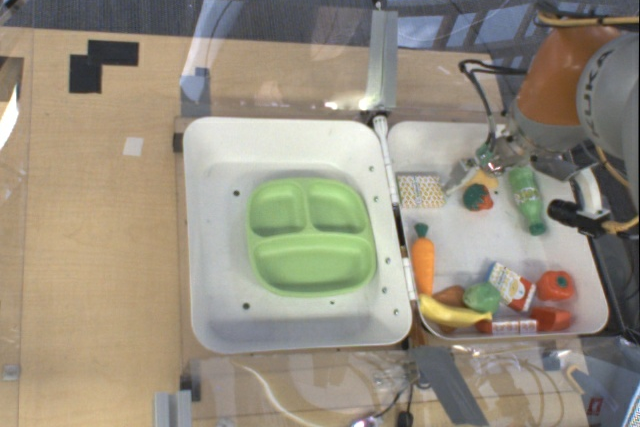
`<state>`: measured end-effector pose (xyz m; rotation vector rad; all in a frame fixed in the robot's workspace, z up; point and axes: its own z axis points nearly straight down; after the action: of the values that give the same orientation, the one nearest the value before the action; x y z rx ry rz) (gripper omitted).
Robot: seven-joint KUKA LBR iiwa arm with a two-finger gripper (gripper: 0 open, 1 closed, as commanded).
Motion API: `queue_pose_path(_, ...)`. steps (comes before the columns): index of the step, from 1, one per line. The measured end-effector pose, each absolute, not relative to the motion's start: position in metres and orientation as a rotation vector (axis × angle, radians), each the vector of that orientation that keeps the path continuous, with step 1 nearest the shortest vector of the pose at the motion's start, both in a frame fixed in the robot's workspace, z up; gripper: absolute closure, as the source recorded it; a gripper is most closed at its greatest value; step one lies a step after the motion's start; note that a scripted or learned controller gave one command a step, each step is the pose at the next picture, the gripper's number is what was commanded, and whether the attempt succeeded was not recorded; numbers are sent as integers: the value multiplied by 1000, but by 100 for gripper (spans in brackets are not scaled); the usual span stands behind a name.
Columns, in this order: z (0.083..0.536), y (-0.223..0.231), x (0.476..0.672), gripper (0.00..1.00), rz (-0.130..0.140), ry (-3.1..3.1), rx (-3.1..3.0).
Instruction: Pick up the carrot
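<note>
The carrot (424,262) lay at the right bin's (598,315) left wall, long axis toward the far rim, well left and nearer than the open, empty hand (480,165).

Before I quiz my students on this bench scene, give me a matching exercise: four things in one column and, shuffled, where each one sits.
Things:
1. Orange toy carrot with a green top
2. Light green sectioned plastic plate
3. Green plastic bottle
4. Yellow toy banana

Places:
A. Middle of the left white bin
B. Near edge of the right bin
C. Right bin, beside the divider between the bins
D. Far right part of the right bin, under the arm

Pairs: 1-C, 2-A, 3-D, 4-B
</note>
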<state>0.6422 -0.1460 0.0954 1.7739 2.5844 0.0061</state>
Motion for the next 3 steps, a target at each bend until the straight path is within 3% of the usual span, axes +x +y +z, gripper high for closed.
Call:
queue_pose_path(1, 176, -112, 671, 0, 6, 2463, 1941)
queue_pose_path(2, 103, -130, 618, 0, 18, 2437, 1952)
queue_pose_path(3, 98, -147, 661, 0, 23, 2499, 1868)
